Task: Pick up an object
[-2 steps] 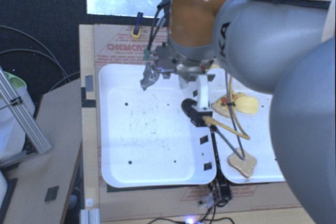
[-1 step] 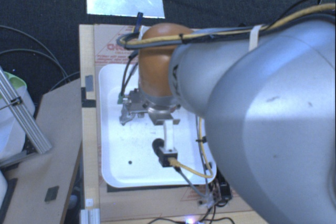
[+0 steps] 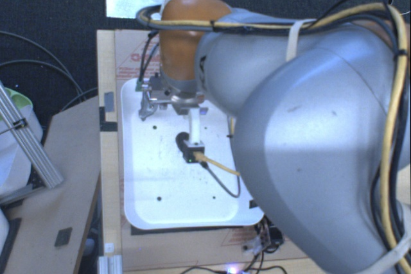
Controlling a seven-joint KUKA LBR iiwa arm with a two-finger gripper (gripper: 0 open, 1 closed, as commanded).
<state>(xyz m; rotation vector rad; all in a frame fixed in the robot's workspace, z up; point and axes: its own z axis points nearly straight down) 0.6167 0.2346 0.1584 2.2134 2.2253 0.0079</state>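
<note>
My gripper (image 3: 149, 106) sits low over the upper left corner of the white bin (image 3: 160, 202), but I cannot tell whether it is wide or closed. The grey arm (image 3: 308, 112) hides everything to the right, so I cannot tell where any object lies.

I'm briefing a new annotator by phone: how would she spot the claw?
Start at the huge grey arm on the right and follow it left to its orange band. Just below the band, over the white bin's far left corner, hangs the claw, the small silvery metal piece among grey, orange and white.
</note>
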